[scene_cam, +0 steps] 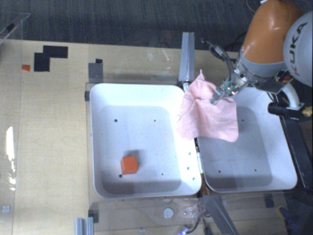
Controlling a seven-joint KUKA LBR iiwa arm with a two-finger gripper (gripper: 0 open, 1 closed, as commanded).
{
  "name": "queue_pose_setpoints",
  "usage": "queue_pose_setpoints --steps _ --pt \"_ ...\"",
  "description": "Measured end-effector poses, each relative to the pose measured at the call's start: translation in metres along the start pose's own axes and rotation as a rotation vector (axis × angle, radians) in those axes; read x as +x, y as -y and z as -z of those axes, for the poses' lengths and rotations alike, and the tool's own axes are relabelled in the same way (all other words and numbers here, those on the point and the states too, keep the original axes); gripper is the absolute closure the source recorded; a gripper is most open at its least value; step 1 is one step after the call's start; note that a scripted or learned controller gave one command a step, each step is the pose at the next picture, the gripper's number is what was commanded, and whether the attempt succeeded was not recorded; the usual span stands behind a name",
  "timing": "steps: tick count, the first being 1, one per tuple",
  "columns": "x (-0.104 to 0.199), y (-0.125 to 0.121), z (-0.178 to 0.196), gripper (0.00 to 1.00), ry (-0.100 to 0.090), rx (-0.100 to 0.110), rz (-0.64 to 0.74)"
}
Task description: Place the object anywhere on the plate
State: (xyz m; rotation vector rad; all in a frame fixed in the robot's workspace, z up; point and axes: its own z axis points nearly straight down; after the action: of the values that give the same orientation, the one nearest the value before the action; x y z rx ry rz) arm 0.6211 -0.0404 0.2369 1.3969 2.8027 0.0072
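Observation:
A pink cloth (208, 116) hangs crumpled over the seam between the two bins, its lower edge reaching the inner rim of the right bin (259, 151). My gripper (216, 98) comes in from the upper right, and its fingers are pinched on the cloth's upper right part, holding it up. The cloth throws a shadow on the right bin's floor. A small orange block (129, 165) lies on the floor of the left bin (102, 131), near its front, far from the gripper.
A grey metal post (186, 58) stands behind the seam between the bins. Black flat shapes (49, 57) and a tiny orange square (26, 68) lie on the bench at the far left. The arm's orange band (269, 28) looms over the right bin's back corner.

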Motion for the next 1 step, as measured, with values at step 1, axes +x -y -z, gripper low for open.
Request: queue_pose_setpoints --steps 1 --pt "0.0561 -0.0076 -0.0074 1.0 -0.002 0.0 0.401"
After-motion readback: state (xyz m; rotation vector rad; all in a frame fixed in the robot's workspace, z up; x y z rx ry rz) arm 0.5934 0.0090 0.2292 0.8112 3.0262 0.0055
